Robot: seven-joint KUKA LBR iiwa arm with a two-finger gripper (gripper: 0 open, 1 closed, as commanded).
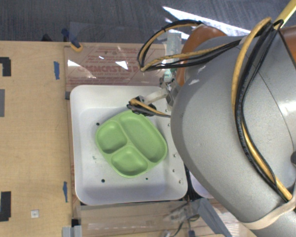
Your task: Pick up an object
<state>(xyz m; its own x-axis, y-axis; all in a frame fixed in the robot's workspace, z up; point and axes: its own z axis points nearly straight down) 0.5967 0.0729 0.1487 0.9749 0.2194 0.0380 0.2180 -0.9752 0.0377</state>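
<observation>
Green divided plate (131,143) lies in the white bin (84,181); the pincer's state cannot be told

Green three-compartment plate (130,143) lying flat in the white bin (84,177) on the bench (24,132), my grey arm (232,132) looming over its right side, cables (148,107) near the plate's upper edge
</observation>
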